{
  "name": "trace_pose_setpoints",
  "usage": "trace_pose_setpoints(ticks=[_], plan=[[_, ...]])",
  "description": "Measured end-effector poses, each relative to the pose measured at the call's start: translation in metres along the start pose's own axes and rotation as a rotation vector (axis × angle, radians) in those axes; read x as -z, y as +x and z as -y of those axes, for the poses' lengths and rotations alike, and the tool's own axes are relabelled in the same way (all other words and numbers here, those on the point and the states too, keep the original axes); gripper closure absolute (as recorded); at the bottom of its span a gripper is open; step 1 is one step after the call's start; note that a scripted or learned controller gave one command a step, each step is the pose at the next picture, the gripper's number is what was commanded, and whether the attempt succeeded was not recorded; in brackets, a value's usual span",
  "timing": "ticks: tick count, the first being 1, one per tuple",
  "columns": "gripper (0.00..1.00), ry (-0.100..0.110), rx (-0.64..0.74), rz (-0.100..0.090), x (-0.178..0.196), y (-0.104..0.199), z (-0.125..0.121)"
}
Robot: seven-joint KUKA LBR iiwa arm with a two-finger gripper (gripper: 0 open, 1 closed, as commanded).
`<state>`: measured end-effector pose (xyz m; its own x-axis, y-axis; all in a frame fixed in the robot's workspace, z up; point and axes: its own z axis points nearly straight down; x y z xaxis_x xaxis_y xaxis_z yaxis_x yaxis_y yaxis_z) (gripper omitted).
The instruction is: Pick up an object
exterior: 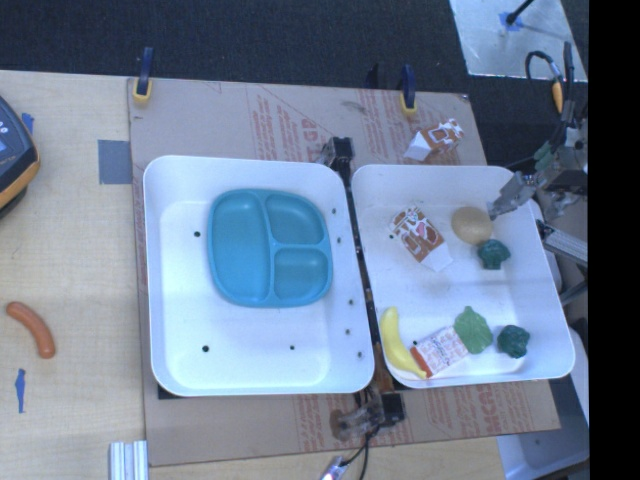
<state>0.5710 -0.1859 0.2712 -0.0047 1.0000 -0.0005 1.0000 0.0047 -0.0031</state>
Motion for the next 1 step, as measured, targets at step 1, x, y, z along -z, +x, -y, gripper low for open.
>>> trace_pose_setpoints(ticks=[1], plan=[[0.0, 0.003, 0.001, 0.0, -0.1288, 0.0373, -0.0214]])
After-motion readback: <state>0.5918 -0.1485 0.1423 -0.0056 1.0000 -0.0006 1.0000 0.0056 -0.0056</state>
